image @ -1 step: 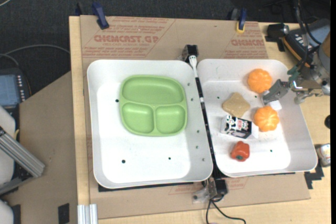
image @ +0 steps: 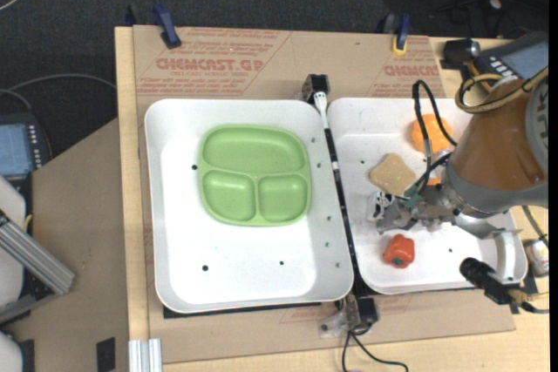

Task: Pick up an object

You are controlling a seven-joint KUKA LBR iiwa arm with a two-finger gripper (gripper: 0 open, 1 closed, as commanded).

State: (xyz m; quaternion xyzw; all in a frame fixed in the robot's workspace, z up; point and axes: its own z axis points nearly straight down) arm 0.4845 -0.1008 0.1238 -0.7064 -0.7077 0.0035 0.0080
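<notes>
In the right bin [image: 366, 266] lie a red pepper-shaped toy [image: 398, 250], a tan bread-like piece [image: 394, 175] and an orange object [image: 431, 133] partly behind the arm. My gripper [image: 390, 212] hangs low over the bin between the tan piece and the red toy, just above the red one. Nothing shows between its tips.
A green divided plate [image: 255, 173] lies in the left bin [image: 174, 257]. The arm's orange band and grey body [image: 501, 161] cover the right bin's far right side. Clamps hold the cardboard base at its back edge. Cables run along the divider between the bins.
</notes>
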